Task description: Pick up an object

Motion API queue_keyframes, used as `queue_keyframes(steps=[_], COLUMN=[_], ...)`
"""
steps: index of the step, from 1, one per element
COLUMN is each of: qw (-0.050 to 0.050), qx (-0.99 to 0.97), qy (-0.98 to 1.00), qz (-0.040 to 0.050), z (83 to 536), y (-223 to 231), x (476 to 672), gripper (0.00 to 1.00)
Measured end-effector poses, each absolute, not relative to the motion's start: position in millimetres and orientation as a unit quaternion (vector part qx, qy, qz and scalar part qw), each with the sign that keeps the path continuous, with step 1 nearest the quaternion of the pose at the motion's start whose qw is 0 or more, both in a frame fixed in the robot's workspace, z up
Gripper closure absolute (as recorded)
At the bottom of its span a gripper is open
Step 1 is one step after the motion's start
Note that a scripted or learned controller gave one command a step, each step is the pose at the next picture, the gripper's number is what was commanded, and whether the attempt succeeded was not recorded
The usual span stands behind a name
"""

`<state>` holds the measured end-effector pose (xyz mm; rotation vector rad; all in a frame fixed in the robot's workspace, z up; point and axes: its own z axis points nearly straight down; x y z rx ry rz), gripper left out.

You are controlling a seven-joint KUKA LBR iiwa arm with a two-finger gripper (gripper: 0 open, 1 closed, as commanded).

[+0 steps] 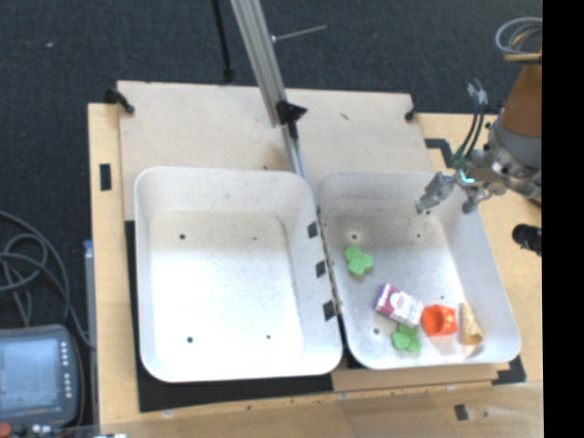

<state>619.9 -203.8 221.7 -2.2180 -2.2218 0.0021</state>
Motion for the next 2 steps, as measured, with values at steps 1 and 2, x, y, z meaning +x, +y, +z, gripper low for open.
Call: queue_keyframes(steps=[1, 2], qw=[-0.001, 0.000], qx=[-0.706, -0.706], qy=[-0.709, -0.709], qz=[0.0005, 0.0016], z=[224.7, 175.4], y=[-204.2, -196.5], x=[620.8, 623.9], gripper=[0.00, 0.00])
